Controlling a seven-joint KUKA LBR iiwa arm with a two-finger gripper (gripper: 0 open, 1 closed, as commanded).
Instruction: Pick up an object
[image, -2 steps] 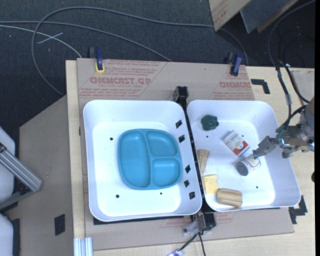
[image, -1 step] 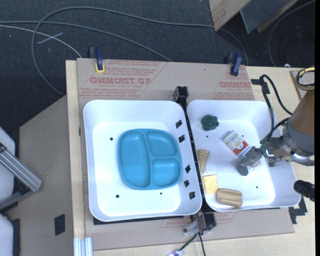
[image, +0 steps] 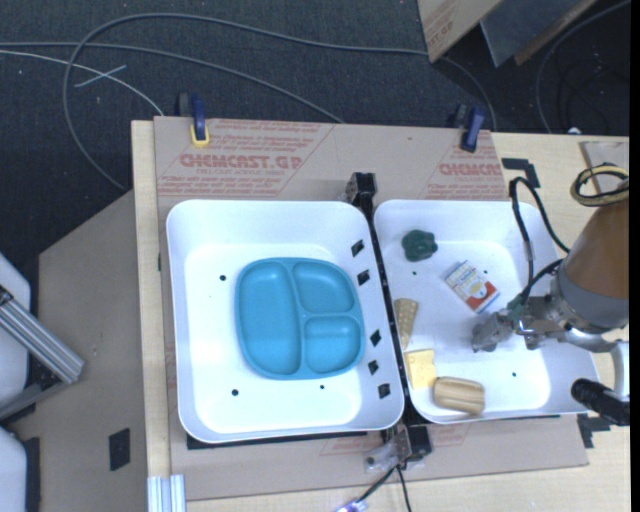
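Dark carpet strewn with thin cables surrounded the table (image: 250, 160), a pale board printed with red lettering and clamped at its far edge. On it sat two shallow white bins side by side. The left white bin (image: 200, 240) carried a light-blue plastic plate with three compartments (image: 298, 318), lying flat near its middle.

From the right reached the grey arm with its orange band (image: 600, 262), its wrist hanging low over the right white bin (image: 520, 390). The tool (image: 487, 335) hovered just above the bin floor, near the bin's middle; from where I stood I could not tell whether it was spread or pressed together, and I saw nothing between its tips.

The loose things lay scattered in that right bin. A tan bread-roll-shaped piece (image: 458, 395) rested near the front wall, touching a yellow wedge like cheese (image: 419, 367) beside it. A pale waffle-cone-shaped piece (image: 406, 316) lay close to the divider. A small white and red packet (image: 471, 285) sat just beyond the tool, and a dark green crumpled lump (image: 419, 244) lay toward the far corner.

I judged the task barely begun: nothing lifted, every piece on the floor of the bin, the grasp and the lift left to do.
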